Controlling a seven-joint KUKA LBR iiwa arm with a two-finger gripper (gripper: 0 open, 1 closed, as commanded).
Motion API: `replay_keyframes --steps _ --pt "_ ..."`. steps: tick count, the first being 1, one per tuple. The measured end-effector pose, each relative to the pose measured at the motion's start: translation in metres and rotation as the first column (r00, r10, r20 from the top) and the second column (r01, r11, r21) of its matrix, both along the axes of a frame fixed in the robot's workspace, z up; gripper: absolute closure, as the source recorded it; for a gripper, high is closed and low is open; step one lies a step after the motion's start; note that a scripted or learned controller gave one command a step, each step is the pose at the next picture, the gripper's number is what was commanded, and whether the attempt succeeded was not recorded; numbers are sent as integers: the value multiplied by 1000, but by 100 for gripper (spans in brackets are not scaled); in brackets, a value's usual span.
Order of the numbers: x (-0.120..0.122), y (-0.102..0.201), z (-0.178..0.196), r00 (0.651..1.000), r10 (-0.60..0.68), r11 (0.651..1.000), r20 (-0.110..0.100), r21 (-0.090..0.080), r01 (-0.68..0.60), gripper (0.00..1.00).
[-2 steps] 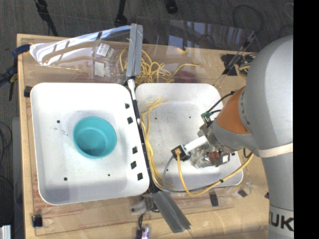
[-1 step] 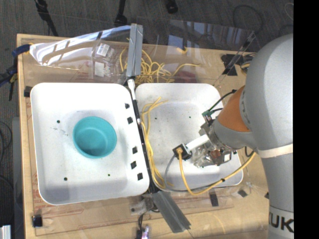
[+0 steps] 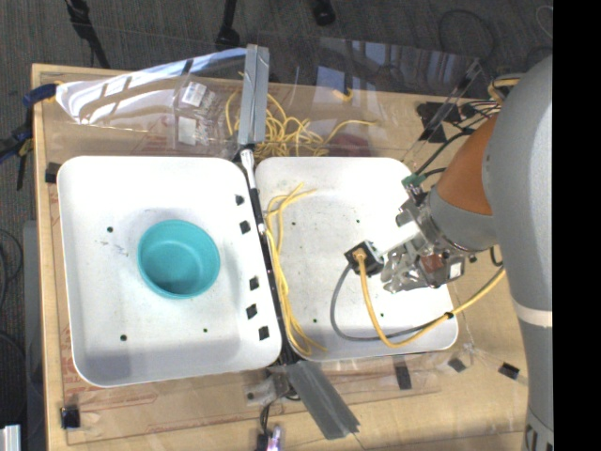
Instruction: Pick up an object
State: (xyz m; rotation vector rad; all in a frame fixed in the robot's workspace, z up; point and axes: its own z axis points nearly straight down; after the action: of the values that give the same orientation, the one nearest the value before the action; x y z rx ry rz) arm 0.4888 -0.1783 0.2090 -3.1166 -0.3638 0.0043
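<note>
You have the gripper low over the right bin, near its right wall, while the one clear thing to pick, the teal bowl, sits upright in the middle of the left bin, well apart from the arm. From this slanted view you cannot tell whether the gripper is apart or together, and nothing shows between its tips, so do not count anything as held. The risk here, as I judge it, is that you close on nothing: the floor of the right bin beneath the gripper looks bare except for a grey cable and a yellow cable that loop off the wrist. Those loops could snag on the bin's rim or get caught under the tips if you press down or sweep sideways. More yellow strands lie along the divider between the bins, so a crossing move toward the bowl could drag them. The bowl's smooth, rounded wall may also slip out of a pinch unless you take it by the rim
</note>
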Motion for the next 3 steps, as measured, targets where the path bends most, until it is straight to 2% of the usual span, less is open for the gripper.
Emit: replay_keyframes --steps 1,2,3 --pt "0 0 0 1000 0 1000 0 0 0 0" --pt "-12 -32 -118 1000 -24 1000 -1 2 24 0" --pt "-12 0 -66 1000 -18 1000 -1 1 18 0"
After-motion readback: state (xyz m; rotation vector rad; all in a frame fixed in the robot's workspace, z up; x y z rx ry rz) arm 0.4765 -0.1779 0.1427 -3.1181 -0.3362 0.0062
